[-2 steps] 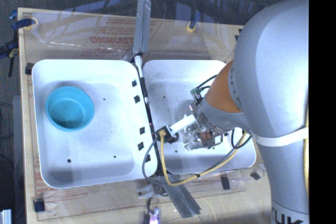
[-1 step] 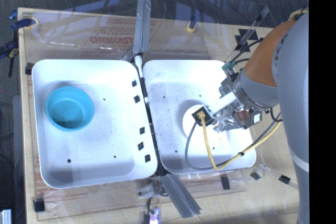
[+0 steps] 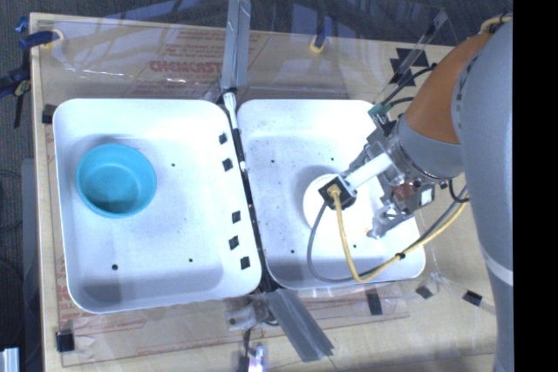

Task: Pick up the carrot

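While the grey arm [image 3: 488, 179] with its orange band [image 3: 436, 100] reaches in from the right, I see the two-finger claw [image 3: 382, 226] low over the right shallow white plastic bin [image 3: 296, 107], in its right half, near the bin's near-right corner. I cannot tell whether the claw is wide, narrow or holding anything; wrist hardware and wiring blur it.

I cannot tell where the carrot lies relative to the claw: the orange I can make out is the arm's band. Nothing I can read as a carrot sits on the bare bin floor around the claw.

Just left of the claw, a small black block [image 3: 335, 192] hangs on a white rod from the wrist. A thin yellow cable [image 3: 349, 253] loops from it down across the bin floor and back up to the right. Below the block there is a pale round patch [image 3: 314, 205] on the floor; plate or glare, I cannot say.

The left shallow white plastic bin [image 3: 131, 104] holds a round blue plastic bowl [image 3: 117, 179], upright, in its left half, well apart from the claw. Both bins sit touching side by side on the wooden bench [image 3: 453, 327].
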You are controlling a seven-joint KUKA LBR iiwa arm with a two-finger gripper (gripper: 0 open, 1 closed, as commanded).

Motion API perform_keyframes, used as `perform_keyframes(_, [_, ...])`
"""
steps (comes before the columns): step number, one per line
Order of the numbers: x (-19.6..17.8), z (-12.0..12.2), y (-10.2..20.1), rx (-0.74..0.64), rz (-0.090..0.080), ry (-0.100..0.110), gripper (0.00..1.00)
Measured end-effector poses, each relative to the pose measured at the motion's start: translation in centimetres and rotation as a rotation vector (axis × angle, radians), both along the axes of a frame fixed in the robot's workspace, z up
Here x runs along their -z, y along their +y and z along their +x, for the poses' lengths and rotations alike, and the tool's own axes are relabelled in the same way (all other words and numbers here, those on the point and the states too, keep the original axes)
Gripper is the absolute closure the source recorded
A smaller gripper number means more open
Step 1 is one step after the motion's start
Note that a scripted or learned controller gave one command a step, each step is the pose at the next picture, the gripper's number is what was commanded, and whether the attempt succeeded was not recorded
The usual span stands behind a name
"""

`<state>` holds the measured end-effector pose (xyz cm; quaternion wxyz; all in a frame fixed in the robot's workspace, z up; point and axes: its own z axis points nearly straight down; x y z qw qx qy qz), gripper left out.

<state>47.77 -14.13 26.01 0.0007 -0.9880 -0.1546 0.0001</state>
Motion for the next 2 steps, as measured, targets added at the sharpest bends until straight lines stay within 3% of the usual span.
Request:
perform_keyframes(1, [14.8,-0.2,-3.7,-0.056,0.003,0.005,0.00])
perform_keyframes(2, [5.0,-0.1,-6.2,-0.077,0.001,0.001,0.00])
